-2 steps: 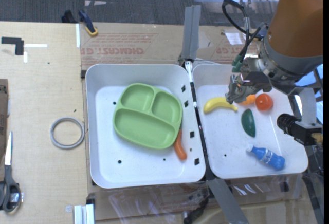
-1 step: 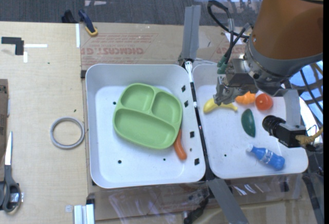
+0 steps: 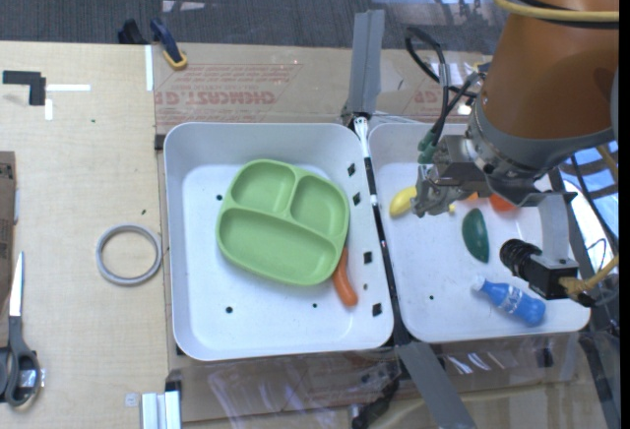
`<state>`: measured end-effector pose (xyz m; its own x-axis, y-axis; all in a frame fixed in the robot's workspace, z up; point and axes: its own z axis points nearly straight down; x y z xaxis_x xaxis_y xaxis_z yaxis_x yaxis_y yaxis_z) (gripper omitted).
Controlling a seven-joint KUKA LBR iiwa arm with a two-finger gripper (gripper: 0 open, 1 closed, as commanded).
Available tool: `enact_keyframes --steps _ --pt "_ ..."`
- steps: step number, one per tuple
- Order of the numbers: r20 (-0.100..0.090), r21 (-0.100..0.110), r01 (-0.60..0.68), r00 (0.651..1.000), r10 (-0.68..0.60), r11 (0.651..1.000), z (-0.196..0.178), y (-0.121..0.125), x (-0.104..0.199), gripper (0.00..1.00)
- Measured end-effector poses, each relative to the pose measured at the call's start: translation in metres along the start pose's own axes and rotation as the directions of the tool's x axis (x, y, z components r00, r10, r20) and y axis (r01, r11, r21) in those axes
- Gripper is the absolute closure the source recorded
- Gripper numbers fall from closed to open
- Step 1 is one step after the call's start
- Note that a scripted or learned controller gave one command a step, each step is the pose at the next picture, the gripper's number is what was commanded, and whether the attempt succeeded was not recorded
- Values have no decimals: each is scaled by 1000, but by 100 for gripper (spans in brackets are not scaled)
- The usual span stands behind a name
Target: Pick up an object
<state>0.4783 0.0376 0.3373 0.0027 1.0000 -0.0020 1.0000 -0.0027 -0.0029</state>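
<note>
Right white bin (image 3: 433,314) | hand (image 3: 425,206) beside small yellow curved banana (image 3: 402,202)

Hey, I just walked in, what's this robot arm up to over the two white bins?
The arm's hand is down in the right bin, right beside a yellow banana-shaped toy. Nothing shows clearly between its fingers. A dark green piece and a blue bottle lie nearby in the same bin. The left bin holds a green divided plate with an orange carrot beside it.

Bench (image 3: 79,181) with two bins (image 3: 187,250)
</note>
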Motion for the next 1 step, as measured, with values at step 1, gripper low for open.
enact_keyframes --steps 1 --pt "0 -2 1 1000 -1 1000 -3 0 -48 100"
